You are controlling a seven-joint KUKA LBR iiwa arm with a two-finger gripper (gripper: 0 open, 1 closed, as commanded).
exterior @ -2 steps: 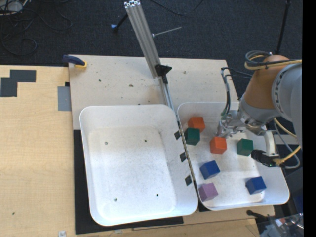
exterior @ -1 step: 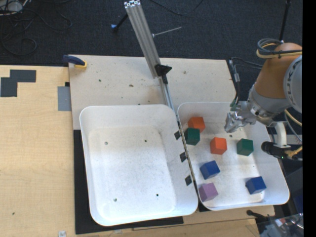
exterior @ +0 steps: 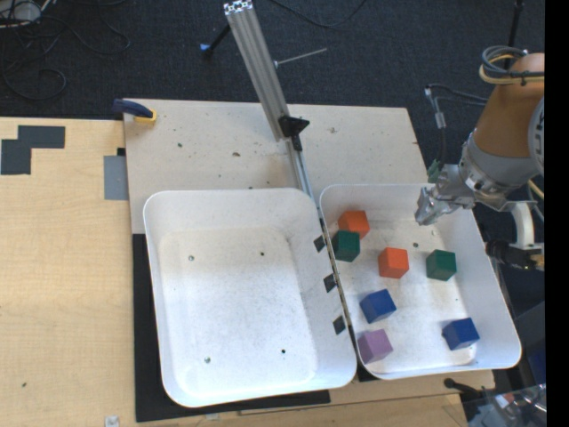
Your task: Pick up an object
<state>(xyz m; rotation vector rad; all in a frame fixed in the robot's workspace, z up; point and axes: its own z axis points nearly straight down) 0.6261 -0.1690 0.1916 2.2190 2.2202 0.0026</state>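
The right bin [exterior: 493, 283] holds several small blocks. An orange block [exterior: 355, 222] and a dark green block [exterior: 346, 245] sit close together near its left wall. A second orange block [exterior: 393, 261] lies mid-bin, with another green block [exterior: 440, 264] to its right. Two blue blocks [exterior: 377, 305] [exterior: 460, 333] and a purple block [exterior: 374, 344] lie toward the front. My gripper [exterior: 428, 213] hangs over the bin's back right part, above and behind the right green block, with nothing seen in it.
The left bin [exterior: 169, 229] stands beside the right one, joined by black clips along the shared wall. A slanted aluminium bar [exterior: 260, 65] rises behind the bins. A blue-and-yellow clamp [exterior: 133, 110] sits at the bench's back left corner.
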